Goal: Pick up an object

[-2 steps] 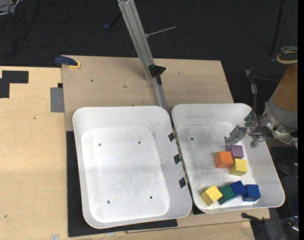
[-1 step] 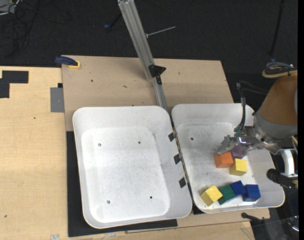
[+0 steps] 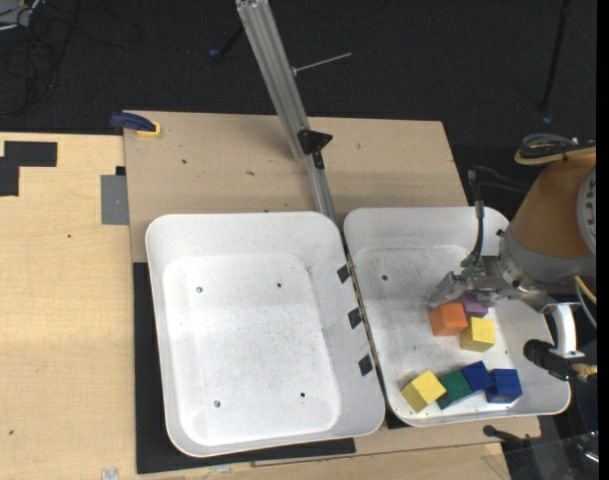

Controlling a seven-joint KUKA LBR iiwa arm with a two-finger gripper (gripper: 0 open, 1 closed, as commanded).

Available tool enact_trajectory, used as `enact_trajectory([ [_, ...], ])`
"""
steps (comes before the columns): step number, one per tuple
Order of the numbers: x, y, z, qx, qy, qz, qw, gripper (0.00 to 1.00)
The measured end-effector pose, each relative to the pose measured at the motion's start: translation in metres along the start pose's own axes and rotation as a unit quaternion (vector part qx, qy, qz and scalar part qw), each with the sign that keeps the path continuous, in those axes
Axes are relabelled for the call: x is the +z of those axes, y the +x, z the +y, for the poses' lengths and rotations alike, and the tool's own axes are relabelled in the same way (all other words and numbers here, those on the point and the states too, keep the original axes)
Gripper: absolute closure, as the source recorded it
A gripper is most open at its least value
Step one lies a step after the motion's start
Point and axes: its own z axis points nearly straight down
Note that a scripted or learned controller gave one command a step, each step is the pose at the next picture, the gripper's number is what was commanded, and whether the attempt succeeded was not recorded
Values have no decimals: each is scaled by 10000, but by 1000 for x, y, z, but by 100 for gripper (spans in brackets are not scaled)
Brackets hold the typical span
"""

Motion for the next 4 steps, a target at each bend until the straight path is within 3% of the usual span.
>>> enact_trajectory([
  [1,-10,-1,1,31,-19,-6,10000,100],
  [2,-53,-4,-2,-1,94,38,9999,100],
  [4,-165,-6,10,-20,81,33,10000,100],
])
